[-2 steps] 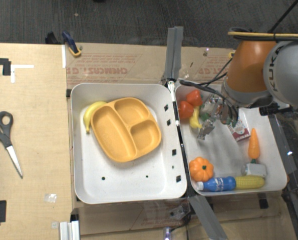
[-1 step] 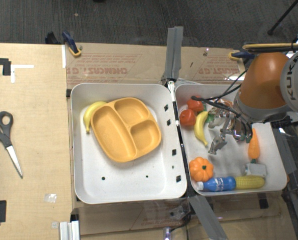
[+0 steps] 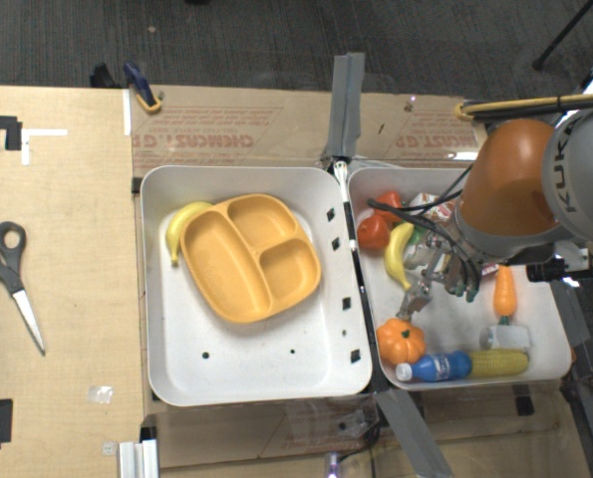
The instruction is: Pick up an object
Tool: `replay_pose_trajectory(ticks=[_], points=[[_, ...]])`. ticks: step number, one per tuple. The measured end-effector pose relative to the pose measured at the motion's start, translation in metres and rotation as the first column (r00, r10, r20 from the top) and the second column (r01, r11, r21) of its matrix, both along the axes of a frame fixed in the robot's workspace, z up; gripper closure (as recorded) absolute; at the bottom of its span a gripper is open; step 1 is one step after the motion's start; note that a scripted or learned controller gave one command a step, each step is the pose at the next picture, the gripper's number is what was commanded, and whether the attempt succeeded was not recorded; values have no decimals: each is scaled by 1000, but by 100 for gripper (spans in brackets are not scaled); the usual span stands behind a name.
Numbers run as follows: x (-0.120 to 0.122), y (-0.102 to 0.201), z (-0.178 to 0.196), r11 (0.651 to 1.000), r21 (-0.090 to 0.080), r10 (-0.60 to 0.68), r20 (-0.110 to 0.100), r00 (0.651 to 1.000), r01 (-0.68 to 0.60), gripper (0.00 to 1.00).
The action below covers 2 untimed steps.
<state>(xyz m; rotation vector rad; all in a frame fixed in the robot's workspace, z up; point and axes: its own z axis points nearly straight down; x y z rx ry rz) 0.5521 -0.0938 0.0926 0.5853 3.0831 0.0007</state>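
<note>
The arm (image 3: pixel 520 182) rises nearest the camera over the right bin (image 3: pixel 550 366); its pincer (image 3: pixel 428 282) hangs just above the pumpkin (image 3: pixel 401 341), and whether it is open or closed cannot be told; the pumpkin looks light, stiff and rounded, likely best gripped across its ribbed sides; one divided plate (image 3: pixel 251 257), two bananas (image 3: pixel 401 252), one corn cob (image 3: pixel 498 363), one bottle (image 3: pixel 434 368), one tomato (image 3: pixel 373 230), one carrot (image 3: pixel 504 292).

The bench (image 3: pixel 57 267) bears two white bins (image 3: pixel 176 366) and scissors (image 3: pixel 12 277).
</note>
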Motion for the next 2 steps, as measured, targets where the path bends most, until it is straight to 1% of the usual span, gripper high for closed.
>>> replay_pose_trajectory(ticks=[1,2], points=[[38,2,0,1000,0,-23,0,1000,23,0],[46,-4,0,995,0,-101,1,995,101,0]])
